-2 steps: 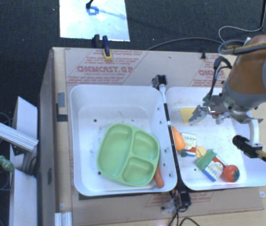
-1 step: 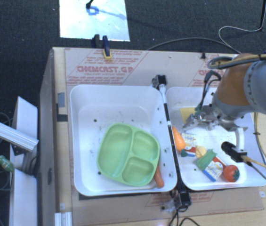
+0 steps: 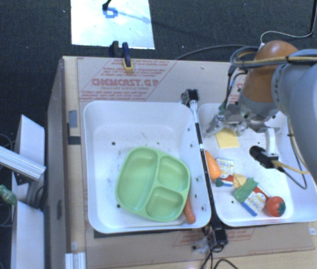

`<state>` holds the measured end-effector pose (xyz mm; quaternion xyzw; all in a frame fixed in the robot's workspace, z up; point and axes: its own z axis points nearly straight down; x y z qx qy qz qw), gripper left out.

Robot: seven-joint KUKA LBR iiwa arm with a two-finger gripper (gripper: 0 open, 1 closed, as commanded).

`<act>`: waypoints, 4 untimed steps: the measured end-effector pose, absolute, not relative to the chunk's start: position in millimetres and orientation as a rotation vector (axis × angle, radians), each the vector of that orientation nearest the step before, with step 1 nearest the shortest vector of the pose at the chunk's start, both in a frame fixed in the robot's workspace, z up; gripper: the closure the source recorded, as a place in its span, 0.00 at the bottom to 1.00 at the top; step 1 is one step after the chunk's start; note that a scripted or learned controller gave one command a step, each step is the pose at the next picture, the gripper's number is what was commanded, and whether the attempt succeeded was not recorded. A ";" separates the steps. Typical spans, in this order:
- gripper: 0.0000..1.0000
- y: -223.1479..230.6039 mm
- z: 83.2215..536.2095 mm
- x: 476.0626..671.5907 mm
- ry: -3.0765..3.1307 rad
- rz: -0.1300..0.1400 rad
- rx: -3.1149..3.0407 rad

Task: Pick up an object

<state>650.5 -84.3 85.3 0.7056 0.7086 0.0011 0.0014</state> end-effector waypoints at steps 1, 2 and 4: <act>1.00 -84.4 96.4 651.4 2.225 0.007 2.211; 0.00 -84.4 96.2 651.3 2.225 0.006 2.212; 0.00 -117.0 85.6 669.3 2.220 0.003 2.218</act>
